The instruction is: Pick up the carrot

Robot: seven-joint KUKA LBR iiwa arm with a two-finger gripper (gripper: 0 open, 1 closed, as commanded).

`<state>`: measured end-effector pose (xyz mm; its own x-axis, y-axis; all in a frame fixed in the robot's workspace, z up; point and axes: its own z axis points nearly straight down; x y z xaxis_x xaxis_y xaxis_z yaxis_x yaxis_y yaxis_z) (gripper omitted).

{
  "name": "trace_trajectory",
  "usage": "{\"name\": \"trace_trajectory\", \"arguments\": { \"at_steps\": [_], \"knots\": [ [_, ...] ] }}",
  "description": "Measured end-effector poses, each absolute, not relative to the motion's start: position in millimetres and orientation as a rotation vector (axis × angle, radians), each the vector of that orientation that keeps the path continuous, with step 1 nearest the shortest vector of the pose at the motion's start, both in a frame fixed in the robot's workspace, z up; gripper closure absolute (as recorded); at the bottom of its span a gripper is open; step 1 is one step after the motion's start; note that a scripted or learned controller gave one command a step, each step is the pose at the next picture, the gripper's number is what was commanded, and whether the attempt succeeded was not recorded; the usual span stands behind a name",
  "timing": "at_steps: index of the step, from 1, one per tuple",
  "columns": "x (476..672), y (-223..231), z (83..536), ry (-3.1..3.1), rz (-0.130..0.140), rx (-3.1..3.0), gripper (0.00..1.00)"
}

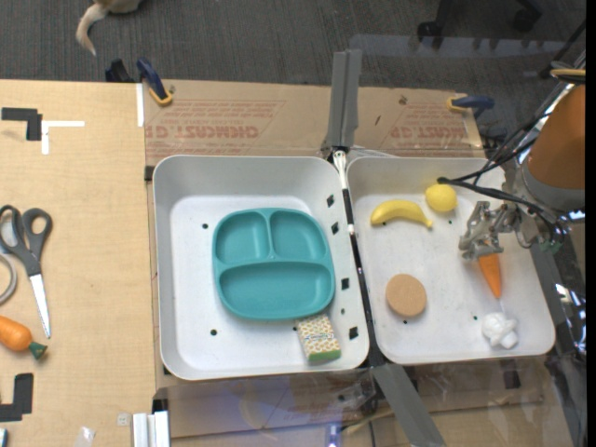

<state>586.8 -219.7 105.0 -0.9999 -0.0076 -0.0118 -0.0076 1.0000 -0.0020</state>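
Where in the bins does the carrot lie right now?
The carrot lies in the right bin near its right wall, just below the gripper, with a white crumpled object further down.

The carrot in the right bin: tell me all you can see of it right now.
The carrot is a small orange cone, smooth and plastic-looking, lying flat on the right bin's white floor near its right wall, tip pointing toward the camera. Its broad end sits right under the end effector, which reaches in from the right; whether they touch is unclear. Nothing else touches it.
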Motion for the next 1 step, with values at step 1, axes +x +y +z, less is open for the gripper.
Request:
{"name": "trace_trajectory", "arguments": {
  "at_steps": [1],
  "knots": [
    [551.2,-186.0,223.7,3.108,0.0,-0.428,1.0]
  ]
}}
